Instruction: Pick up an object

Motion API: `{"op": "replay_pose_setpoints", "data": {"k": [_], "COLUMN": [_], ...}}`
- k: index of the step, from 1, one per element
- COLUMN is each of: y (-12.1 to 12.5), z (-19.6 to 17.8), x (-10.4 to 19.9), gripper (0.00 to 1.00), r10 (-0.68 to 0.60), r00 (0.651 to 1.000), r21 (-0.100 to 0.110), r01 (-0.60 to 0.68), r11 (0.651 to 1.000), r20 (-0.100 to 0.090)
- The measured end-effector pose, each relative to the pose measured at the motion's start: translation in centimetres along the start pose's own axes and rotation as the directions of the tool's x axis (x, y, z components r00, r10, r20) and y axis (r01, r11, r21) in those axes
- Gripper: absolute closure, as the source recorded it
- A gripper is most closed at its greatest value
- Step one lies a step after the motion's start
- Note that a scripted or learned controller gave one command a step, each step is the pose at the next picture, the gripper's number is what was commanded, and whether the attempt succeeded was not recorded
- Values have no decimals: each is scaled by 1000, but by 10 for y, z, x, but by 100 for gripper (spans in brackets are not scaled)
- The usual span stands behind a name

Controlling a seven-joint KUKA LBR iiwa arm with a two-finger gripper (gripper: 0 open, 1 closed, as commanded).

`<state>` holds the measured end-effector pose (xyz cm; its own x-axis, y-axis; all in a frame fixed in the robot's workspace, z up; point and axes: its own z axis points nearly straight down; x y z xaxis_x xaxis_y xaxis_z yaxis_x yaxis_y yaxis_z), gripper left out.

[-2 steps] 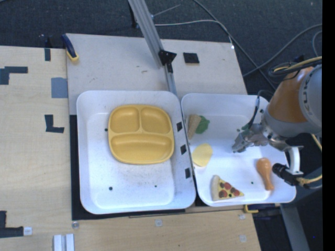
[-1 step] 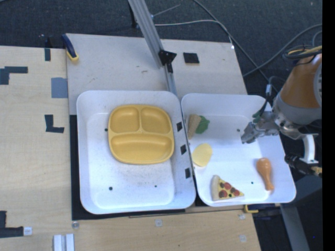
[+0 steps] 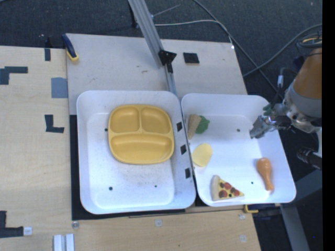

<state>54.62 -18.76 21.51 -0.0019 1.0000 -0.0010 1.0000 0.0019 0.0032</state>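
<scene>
The right bin [image 3: 238, 102] holds several toy foods: a tan and green piece [image 3: 196, 124] at its left wall, a pale yellow round piece [image 3: 202, 154], a pizza slice [image 3: 225, 189] near the front, and an orange drumstick [image 3: 265, 171] at the right. My gripper [image 3: 258, 129] hangs over the bin's right side, above and a little left of the drumstick, with nothing visibly held.
The left bin [image 3: 94, 140] carries a yellow divided plate [image 3: 141, 134]. A grey metal pole [image 3: 149, 27] slants in from the top to the gap between the bins. Cables lie on the dark floor behind.
</scene>
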Motion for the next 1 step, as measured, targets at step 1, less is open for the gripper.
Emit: {"op": "replay_pose_setpoints", "data": {"k": [1], "y": [1], "z": [-45], "x": [0], "gripper": [100], "r10": [0], "r00": [1000], "r21": [-1], "r01": [0], "r11": [1000], "r20": [1]}}
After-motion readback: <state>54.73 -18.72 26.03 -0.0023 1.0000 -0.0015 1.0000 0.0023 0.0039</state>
